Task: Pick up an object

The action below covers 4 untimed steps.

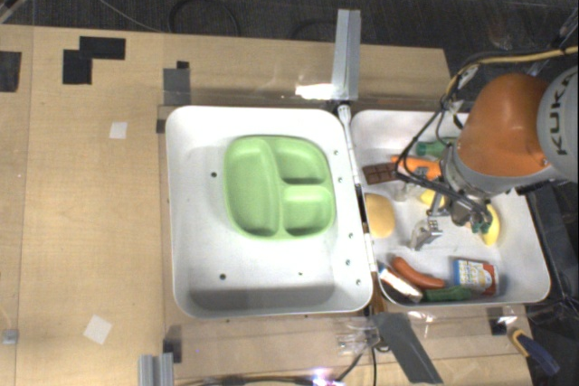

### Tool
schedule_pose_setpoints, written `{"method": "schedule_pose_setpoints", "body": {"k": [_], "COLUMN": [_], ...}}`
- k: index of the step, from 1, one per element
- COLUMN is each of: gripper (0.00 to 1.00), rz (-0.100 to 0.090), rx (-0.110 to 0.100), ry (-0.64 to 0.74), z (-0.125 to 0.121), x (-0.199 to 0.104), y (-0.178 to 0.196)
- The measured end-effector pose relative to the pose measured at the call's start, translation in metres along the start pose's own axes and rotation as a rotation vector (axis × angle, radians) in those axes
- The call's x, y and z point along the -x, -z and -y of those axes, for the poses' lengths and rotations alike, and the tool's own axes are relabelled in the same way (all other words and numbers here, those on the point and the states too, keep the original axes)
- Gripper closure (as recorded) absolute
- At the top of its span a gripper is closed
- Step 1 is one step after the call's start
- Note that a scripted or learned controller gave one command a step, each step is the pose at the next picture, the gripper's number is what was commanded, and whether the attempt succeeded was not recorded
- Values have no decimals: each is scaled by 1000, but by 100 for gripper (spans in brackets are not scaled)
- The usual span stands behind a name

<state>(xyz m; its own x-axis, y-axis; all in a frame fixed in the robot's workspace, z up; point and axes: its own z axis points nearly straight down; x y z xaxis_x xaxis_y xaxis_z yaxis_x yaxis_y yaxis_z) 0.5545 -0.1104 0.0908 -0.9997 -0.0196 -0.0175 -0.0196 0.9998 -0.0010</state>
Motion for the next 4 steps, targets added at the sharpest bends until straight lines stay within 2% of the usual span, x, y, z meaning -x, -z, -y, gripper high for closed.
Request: {"method": "schedule_pose_setpoints", "body": {"k": [1, 2, 3, 4], "gripper": [0, 0, 0, 0], "rz": [-1, 1, -2, -1], "rx": [-1, 0, 1, -1], "ry": [27, -40, -101, -341], "z": [-16, 2, -14, -23], "x": [23, -10, 57, 18], "y": [-1, 0, -2, -1]}}
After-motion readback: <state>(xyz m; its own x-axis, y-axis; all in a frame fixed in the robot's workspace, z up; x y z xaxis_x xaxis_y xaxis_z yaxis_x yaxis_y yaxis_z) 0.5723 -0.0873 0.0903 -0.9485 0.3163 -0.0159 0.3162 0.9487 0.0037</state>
